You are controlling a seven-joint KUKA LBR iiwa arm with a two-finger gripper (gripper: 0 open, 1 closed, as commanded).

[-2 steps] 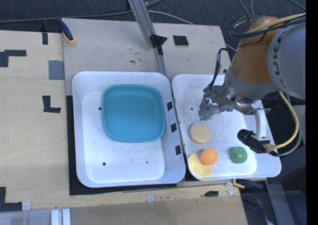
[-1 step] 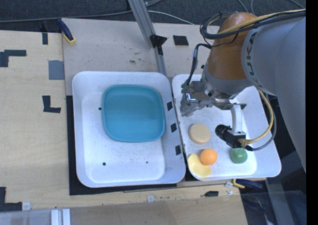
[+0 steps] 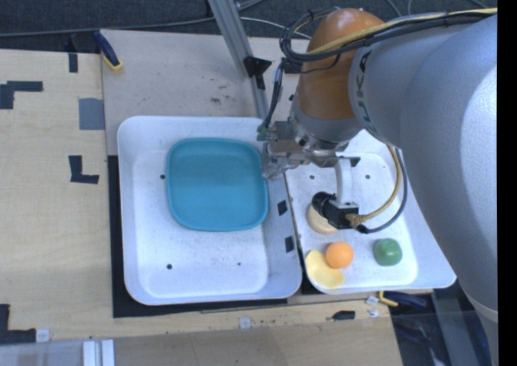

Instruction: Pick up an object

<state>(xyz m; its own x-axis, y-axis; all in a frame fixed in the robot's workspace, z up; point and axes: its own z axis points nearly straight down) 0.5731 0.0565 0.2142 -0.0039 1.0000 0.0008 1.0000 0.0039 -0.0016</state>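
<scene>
A square blue plate [image 3: 216,184] lies flat in the left bin [image 3: 149,275], toward its far right part. In the right bin [image 3: 412,271] an orange ball [image 3: 339,255] rests against a pale yellow piece [image 3: 321,275] at the near left corner. A small green object [image 3: 388,252] sits to their right. My gripper [image 3: 277,156] hangs over the divider between the two bins, just past the plate's right edge. The wrist hides its fingertips. No object shows in its grasp.
The grey arm with its orange band [image 3: 339,65] covers the far part of the right bin. A slanted metal pole [image 3: 234,29] rises behind the bins. Dark tape marks [image 3: 81,169] lie on the wooden bench to the left.
</scene>
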